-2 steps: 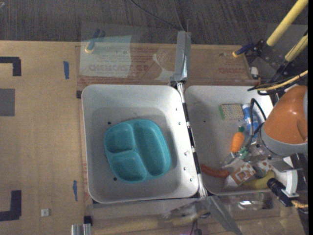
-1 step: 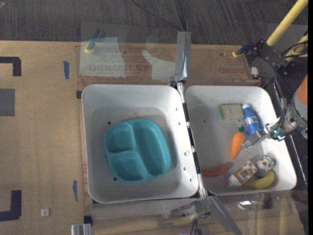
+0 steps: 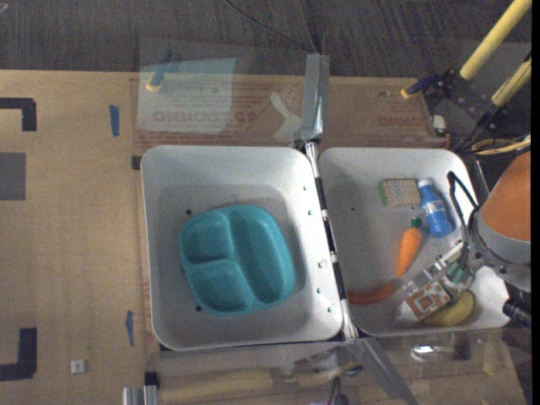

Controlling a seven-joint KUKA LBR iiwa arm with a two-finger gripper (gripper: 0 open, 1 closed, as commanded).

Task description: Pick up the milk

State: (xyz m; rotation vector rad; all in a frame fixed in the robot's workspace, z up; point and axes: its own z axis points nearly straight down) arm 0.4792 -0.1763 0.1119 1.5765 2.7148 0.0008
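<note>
Camera view puts the gripper (image 3: pixel 450 270) low in the right bin (image 3: pixel 359 226), its tip right at a small printed carton that looks to be the milk (image 3: pixel 426 298), near the bin's front edge. Whether it grips or hangs loose I cannot tell; the tip is a blur of metal. Just beside the carton lie a banana (image 3: pixel 456 311) and a red sausage-like piece (image 3: pixel 371 294); a carrot (image 3: pixel 408 249), blue bottle (image 3: pixel 434 210) and green sponge (image 3: pixel 398 192) sit farther back. Judging by this, the grasp itself is in hand. Next calls for closing squarely on the carton, clear of the banana, then lifting straight.
</note>
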